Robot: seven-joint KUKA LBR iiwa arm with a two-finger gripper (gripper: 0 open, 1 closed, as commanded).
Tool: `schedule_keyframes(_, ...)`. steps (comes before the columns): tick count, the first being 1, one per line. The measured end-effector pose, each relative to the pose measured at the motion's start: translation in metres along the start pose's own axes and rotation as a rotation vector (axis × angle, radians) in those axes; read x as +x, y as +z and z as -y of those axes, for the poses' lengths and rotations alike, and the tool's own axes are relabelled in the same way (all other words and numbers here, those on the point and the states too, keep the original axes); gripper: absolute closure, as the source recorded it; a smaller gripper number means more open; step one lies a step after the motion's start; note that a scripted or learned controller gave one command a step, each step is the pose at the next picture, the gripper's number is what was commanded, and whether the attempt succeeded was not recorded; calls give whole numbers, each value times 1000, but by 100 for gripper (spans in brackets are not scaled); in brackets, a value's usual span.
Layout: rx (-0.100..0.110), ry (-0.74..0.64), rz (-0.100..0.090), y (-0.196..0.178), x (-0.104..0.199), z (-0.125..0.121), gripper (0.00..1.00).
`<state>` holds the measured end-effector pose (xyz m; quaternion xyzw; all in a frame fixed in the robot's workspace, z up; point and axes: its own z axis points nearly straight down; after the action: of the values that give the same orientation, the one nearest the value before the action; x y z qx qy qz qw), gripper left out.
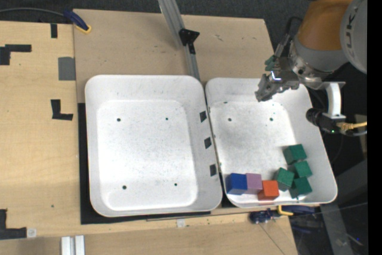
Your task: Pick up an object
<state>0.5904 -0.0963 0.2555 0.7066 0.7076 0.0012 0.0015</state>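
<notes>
Presently, findings as follows.

Bins: two shallow white bins side by side on the bench, the left bin (95,128) and the right bin (250,128).

Blocks, count: seven in all, every one in the right bin's near right corner.

Green blocks: four, namely one (294,153) farthest from the near rim, one (303,169) just below it, one (285,177) to its left, and one (301,187) nearest the rim; they sit bunched, apparently touching.

Other blocks: one blue block (237,183), one purple block (253,181) and one orange block (270,189), in a row along the near wall, side by side.

Arm: grey with orange band, entering from the right of the camera view.

Gripper (265,92): positioned over the far edge of the right bin, pointing down and leftward. Finger spacing cannot be told at this angle; nothing is visibly between the fingers, and contact with the bin floor cannot be confirmed.

Blocks relative to gripper: well apart, at the opposite, near end of the same bin; the closest appears to be the uppermost green block.
</notes>
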Motion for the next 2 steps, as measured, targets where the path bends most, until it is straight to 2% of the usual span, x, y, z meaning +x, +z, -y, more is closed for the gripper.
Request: schedule_keyframes(2, 6, -6, -2, 0, 114, 11, 100)
